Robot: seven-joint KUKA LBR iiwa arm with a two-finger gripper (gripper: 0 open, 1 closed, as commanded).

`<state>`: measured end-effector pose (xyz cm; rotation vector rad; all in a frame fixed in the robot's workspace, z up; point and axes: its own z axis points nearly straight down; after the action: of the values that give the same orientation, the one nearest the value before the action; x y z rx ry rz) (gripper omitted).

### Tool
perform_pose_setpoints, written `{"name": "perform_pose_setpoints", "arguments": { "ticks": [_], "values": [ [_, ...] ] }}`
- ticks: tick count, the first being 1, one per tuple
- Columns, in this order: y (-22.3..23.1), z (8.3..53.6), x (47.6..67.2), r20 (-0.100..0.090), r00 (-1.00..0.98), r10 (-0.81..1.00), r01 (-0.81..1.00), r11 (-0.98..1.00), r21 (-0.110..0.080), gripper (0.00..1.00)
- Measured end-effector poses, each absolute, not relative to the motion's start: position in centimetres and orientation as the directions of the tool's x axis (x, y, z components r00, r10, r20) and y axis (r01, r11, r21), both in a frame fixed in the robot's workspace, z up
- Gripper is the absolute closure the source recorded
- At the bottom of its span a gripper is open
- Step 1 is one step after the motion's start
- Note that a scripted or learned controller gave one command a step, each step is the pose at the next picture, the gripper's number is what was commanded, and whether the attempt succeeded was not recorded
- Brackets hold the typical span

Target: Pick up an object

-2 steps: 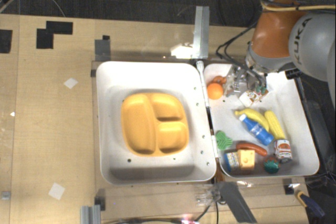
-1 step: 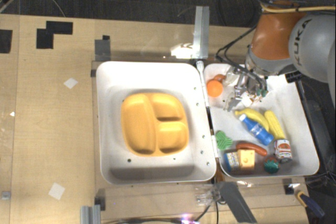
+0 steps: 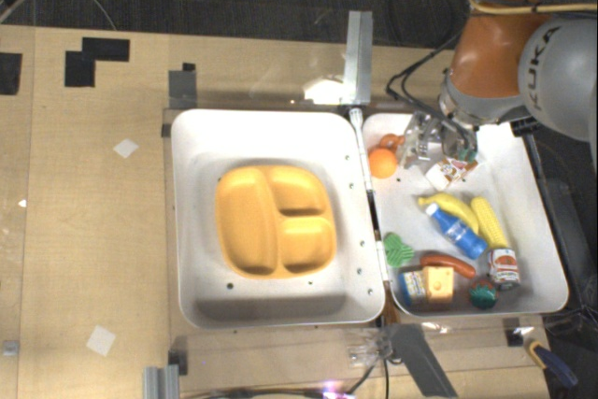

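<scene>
Arm (image 3: 523,61): reaching from the right, gripper (image 3: 434,145) low over the right bin's (image 3: 537,229) far end, likely for a grab. Jaws: cannot tell. Nearest item: small white-and-red packet (image 3: 450,170), just beside the gripper. Orange (image 3: 382,163) near the divider. Left bin (image 3: 187,201): yellow tray (image 3: 276,220).

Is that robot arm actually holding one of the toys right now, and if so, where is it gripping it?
It cannot be told. The gripper sits low at the back of the right bin, just above a small white packet, but the view does not show anything held in it.
</scene>
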<state>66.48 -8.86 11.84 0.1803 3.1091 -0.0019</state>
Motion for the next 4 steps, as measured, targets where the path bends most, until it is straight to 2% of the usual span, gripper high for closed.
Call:
{"name": "perform_pose_setpoints", "arguments": {
  "ticks": [1,2,3,4],
  "values": [
    [-9.3,9.0,66.0,-0.014,-0.999,-0.029,-0.029,1.000,-0.001,1.00],
    [-9.3,8.9,65.6,0.004,-1.000,-0.030,-0.030,1.000,0.001,0.00],
    [-9.2,10.5,66.3,-0.025,-0.999,-0.031,-0.031,1.000,-0.002,1.00],
    [-4.9,19.0,66.9,-0.015,-0.975,0.220,0.220,0.975,0.004,1.00]
  ]
}}
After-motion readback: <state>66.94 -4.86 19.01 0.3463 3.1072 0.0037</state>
